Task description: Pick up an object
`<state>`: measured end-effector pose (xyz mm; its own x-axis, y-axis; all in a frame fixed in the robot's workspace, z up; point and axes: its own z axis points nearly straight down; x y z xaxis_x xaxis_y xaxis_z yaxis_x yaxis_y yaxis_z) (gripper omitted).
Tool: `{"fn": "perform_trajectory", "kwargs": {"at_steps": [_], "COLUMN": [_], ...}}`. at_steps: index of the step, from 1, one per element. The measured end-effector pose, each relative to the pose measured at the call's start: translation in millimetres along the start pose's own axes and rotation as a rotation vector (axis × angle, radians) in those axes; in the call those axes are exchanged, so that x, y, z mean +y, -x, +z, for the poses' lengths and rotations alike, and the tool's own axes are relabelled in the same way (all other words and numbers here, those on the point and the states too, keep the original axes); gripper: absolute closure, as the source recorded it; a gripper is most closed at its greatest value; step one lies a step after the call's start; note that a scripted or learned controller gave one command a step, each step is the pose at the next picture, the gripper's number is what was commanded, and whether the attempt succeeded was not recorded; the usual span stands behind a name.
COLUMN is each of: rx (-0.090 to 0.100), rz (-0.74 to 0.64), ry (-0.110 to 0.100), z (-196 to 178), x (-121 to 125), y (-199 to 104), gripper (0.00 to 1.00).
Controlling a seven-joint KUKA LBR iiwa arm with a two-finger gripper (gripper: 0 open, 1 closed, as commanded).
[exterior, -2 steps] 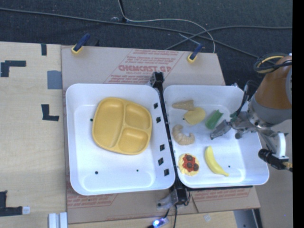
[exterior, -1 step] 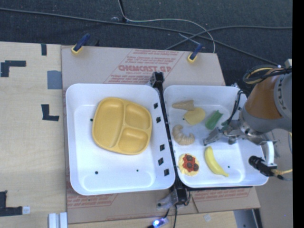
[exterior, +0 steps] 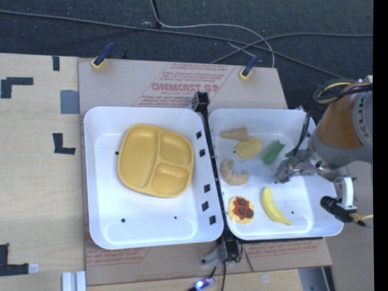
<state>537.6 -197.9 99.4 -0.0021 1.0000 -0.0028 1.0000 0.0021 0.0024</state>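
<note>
In the camera view, the gripper [exterior: 284, 173] is hovering low inside the right bin [exterior: 315, 226], between the green piece [exterior: 273, 152] and the banana [exterior: 274, 205]; I cannot tell its opening. The approach step seems underway; next it needs centring over one item.

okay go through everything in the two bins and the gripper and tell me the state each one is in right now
Yellow divided plate: upright, compartments bare, left bin.
Banana: lying flat, right bin.
Green piece: lying flat, untouched.
Croissant: lying flat.
Small pizza: topping side up.
Gripper: low over right bin, holding nothing visible.
</note>
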Motion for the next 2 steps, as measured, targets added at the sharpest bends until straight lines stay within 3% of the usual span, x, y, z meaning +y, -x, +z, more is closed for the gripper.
{"fn": "perform_trajectory", "kwargs": {"at_steps": [2], "rx": [0.001], "rz": [0.001], "ry": [0.001], "z": [-95.8], "x": [-3.6], "y": [14.6], "gripper": [1.00]}}
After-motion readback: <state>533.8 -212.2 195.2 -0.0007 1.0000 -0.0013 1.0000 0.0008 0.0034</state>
